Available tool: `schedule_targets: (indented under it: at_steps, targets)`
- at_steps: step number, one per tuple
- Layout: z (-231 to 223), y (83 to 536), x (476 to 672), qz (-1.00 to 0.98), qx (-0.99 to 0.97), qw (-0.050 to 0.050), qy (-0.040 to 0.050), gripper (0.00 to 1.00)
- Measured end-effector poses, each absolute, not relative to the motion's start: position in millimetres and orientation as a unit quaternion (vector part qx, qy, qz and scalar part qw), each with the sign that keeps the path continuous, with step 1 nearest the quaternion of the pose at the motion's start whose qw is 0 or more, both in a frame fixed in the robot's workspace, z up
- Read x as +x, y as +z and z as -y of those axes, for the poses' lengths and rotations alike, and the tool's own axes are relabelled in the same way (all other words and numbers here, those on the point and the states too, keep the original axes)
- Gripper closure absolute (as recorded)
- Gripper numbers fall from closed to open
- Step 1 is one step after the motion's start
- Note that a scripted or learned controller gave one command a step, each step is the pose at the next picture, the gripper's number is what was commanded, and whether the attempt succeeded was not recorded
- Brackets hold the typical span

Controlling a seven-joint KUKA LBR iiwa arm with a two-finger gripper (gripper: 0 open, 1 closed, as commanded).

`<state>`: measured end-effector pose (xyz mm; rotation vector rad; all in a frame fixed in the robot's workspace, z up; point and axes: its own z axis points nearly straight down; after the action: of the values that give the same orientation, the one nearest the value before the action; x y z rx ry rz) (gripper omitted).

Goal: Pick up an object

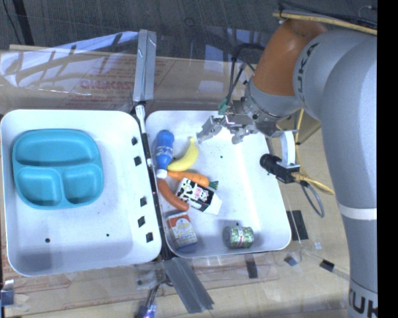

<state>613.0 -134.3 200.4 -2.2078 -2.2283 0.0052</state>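
Grey metal pincer (222,130) hangs spread and holding nothing over the right bin (268,197) (just beside the banana (186,156)).

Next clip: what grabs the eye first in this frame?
The big grey arm with its orange band fills the right side, its gripper poised over the right bin. Next comes the turquoise divided tray, alone in the left bin. Then the clutter along the right bin's left side: blue bottle, banana, carrot.
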Motion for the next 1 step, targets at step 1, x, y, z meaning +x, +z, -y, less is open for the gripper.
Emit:
schedule_targets:
  at_steps: [1]
  targets:
    - [129.1,91.5,620.5,0.693,-0.721,0.001,0.0012,0.00]
